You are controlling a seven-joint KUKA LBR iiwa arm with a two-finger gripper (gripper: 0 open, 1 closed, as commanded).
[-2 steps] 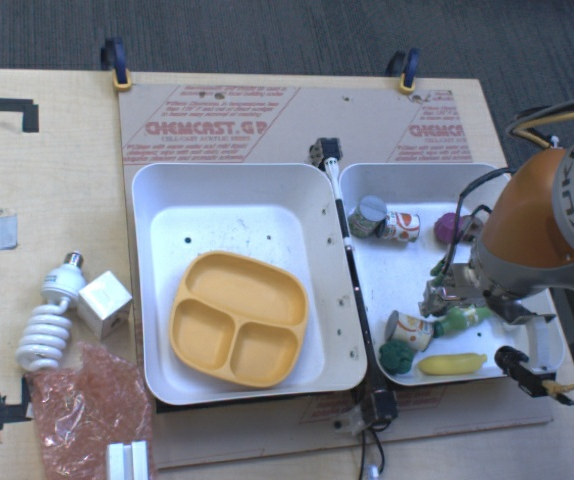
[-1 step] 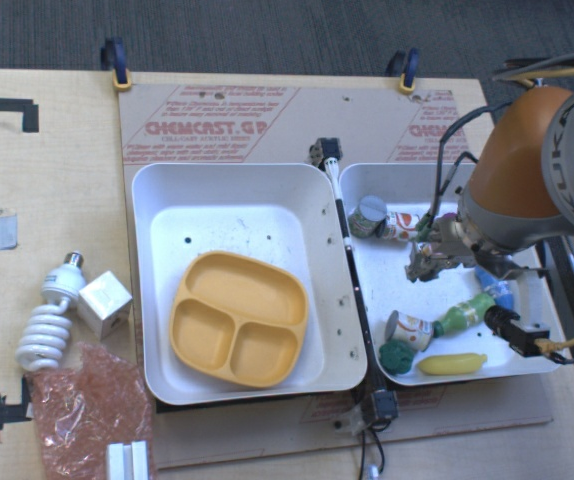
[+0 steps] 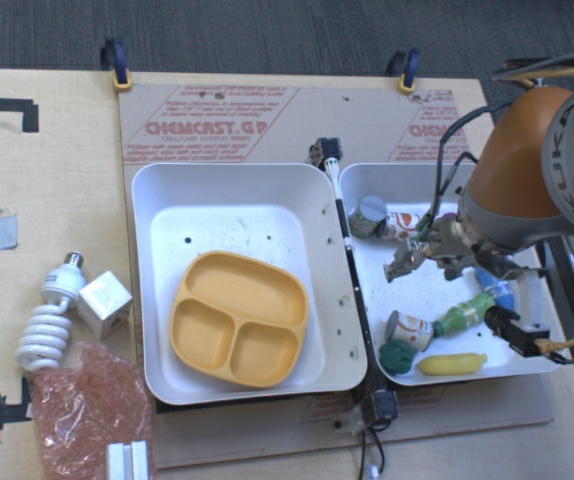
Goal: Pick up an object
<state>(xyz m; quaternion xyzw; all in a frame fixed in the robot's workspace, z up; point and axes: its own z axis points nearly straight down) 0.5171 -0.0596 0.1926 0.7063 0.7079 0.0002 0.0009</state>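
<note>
My gripper (image 3: 404,263) hangs over the middle of the right bin (image 3: 419,293), reaching in from the right below the orange band of the arm (image 3: 515,158). Just behind it, at the bin's far left, lie a grey cup (image 3: 371,215) and a white labelled tube (image 3: 405,224). Toward the front lie a green bottle (image 3: 464,317), a small can (image 3: 408,328), a dark green round object (image 3: 399,356) and a yellow banana-like piece (image 3: 452,364). A blue object (image 3: 496,294) lies partly under the arm. Nothing shows in the gripper.
The left bin (image 3: 157,268) holds a yellow divided plate (image 3: 237,318). On the bench to the left lie a spiral light bulb (image 3: 52,318), a white cube (image 3: 105,300) and a pink plastic bag (image 3: 87,408). Black cables (image 3: 522,340) trail at the right bin's right side.
</note>
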